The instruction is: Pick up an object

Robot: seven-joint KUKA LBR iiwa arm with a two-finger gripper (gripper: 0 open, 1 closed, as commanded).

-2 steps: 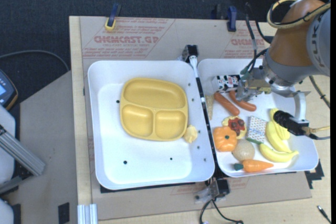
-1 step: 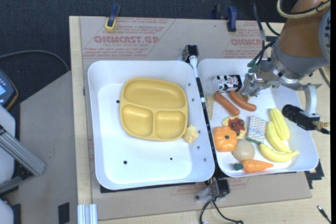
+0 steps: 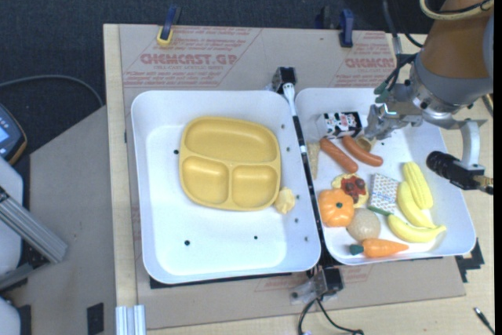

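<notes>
My gripper (image 3: 379,127) hangs low over the back of the right bin (image 3: 455,192), its tip just above the far end of one of two orange-red sausages (image 3: 363,151). The second sausage (image 3: 337,155) lies just left of it. A black-and-white toy cow (image 3: 340,122) sits left of the gripper. Further forward lie a pumpkin (image 3: 336,209), a pizza slice (image 3: 354,186), a blue-white patterned block (image 3: 383,191), a corn cob (image 3: 416,182), a banana (image 3: 412,229), a beige round piece (image 3: 364,226) and a carrot (image 3: 378,248).
The left bin (image 3: 157,231) holds a yellow three-compartment plate (image 3: 230,162), with a small pale yellow piece (image 3: 285,201) by the bin's right wall. The bins' shared walls run between them. Clamps sit at the board's back edge.
</notes>
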